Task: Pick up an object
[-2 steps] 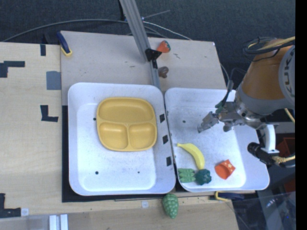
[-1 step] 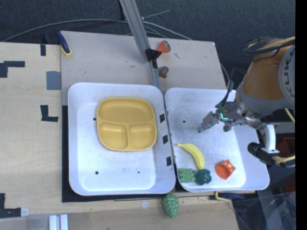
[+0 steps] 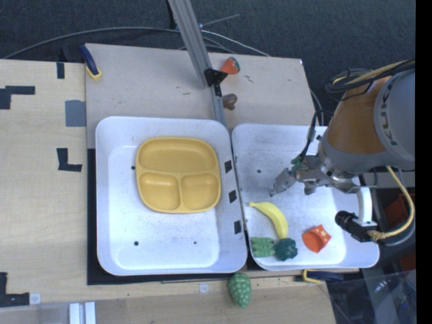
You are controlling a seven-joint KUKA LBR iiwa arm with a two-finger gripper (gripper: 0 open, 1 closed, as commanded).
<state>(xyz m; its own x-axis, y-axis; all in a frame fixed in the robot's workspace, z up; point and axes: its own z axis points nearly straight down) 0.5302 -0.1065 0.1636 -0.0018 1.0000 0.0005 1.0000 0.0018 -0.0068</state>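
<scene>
The right bin [image 3: 270,147] holds a yellow banana [image 3: 271,216], a green broccoli [image 3: 286,250] with a light green piece [image 3: 262,246] beside it, and an orange-red block [image 3: 316,238]. My gripper [image 3: 290,190] hangs over the middle of this bin, just above and behind the banana. Its fingers are spread and open, with nothing between them. The grey arm with its orange band [image 3: 358,123] reaches in from the right.
The left bin [image 3: 108,181] carries a yellow divided plate [image 3: 179,174]. A green bumpy toy [image 3: 239,289] lies on the bench in front of the bins. A slanted metal pole [image 3: 192,36] and two small objects [image 3: 230,65] stand behind the bins.
</scene>
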